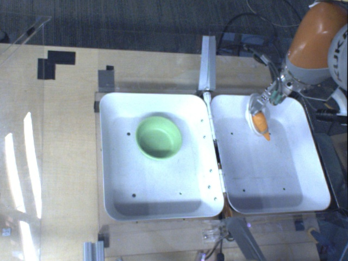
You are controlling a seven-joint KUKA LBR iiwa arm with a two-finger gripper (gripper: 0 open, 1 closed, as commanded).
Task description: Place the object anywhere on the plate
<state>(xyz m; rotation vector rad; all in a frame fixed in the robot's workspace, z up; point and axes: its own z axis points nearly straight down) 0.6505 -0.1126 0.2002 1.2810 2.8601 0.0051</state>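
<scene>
Camera view, tool (259, 112) partly hiding carrot (261, 124)

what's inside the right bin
An orange carrot-like object sits in the right bin near its back edge, with the gripper right over it. The gripper covers the object's top end, so any grip is hidden.

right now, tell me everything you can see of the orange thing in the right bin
The orange object is small, elongated and tapered like a carrot, smooth and probably plastic, narrowing to a darker tip that points toward the bin's front right. It sits in the back part of the right bin. Its upper end meets the end effector; whether it is gripped or just touched cannot be told. A pale, shiny patch covers its top.
</scene>
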